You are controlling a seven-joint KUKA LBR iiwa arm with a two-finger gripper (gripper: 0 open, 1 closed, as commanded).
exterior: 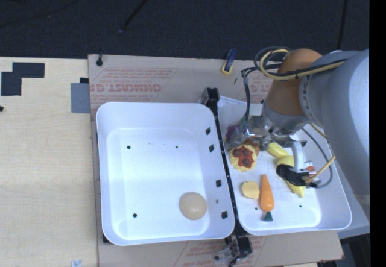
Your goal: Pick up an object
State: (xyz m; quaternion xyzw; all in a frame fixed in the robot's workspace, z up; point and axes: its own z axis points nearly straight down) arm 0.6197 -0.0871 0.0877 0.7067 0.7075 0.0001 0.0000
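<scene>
In the left white plastic bin [114, 139] a pale, round, ball-like object [193, 205] sits alone near the front wall, well apart from the arm. Across the divider, in the right white bin [329, 214], a flat round yellow toy with red topping [243, 157] lies directly beneath the gripper [248, 137]; whether the gripper is released or clenched I cannot tell. This toy looks light, rigid and thin, probably best pinched across its rim. Beside it lie a small yellow chunk [250, 189], an orange plastic carrot [266, 193] and a yellow banana-shaped toy [283, 154].
</scene>
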